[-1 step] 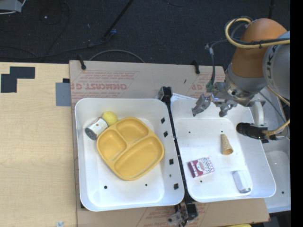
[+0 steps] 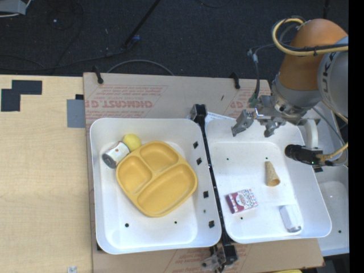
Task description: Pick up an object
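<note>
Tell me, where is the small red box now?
The small red box lies in the right bin, near its front left, below the cone and left of the white tube.

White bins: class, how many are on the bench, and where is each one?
2. The left white bin holds the yellow divided tray; the right white bin sits beside it, under the gripper. None appears hidden.

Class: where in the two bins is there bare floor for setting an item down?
Right bin: bare between the divider and cone. Left bin: crowded by the yellow tray; only its near strip is bare.
</note>
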